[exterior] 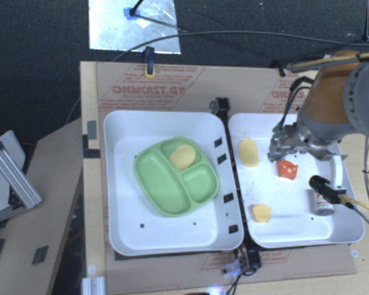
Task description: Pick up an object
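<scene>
The gripper [284, 150] hangs low over the right bin [350, 226], directly above the red object [287, 169], which lies just toward the bin's near edge from it. Whether it is open or closed cannot be told.

The grey arm [350, 100] reaches in from the right, its gripper [281, 151] pointing down.

I work in a robotics lab: two white bins [172, 183] sit on a taped cardboard sheet [172, 88], cables [234, 35] trail over dark carpet [37, 42], aluminium framing [12, 171] stands alongside
</scene>
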You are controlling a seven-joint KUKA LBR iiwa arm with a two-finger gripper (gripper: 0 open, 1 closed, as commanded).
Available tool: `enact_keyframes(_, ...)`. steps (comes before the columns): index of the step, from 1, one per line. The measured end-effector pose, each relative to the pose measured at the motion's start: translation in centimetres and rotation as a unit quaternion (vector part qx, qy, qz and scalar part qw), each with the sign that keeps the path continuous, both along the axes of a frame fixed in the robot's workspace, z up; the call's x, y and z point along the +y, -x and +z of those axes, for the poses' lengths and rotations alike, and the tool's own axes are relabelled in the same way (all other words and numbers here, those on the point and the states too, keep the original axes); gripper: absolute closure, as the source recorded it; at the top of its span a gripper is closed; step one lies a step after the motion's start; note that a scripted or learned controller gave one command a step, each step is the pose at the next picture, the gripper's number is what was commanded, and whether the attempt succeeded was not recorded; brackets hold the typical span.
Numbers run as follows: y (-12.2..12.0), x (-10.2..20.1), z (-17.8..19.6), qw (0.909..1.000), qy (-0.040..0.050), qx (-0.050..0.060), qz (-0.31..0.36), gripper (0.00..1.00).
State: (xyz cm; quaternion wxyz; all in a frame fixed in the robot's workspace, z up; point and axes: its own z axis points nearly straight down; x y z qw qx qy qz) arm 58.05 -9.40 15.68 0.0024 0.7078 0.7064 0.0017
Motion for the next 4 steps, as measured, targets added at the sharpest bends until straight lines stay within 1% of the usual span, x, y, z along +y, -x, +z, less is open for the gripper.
enact_keyframes(1,-0.2,0.0,5.4,1.0000,0.0000,-0.001,0.003,1.00)
enact_keyframes(2,0.0,5.7,4.8,1.0000,-0.0014,0.003,0.006,1.00)
enact_keyframes(4,0.1,17.2,4.4,1.0000,-0.0017,0.002,0.006,1.00)
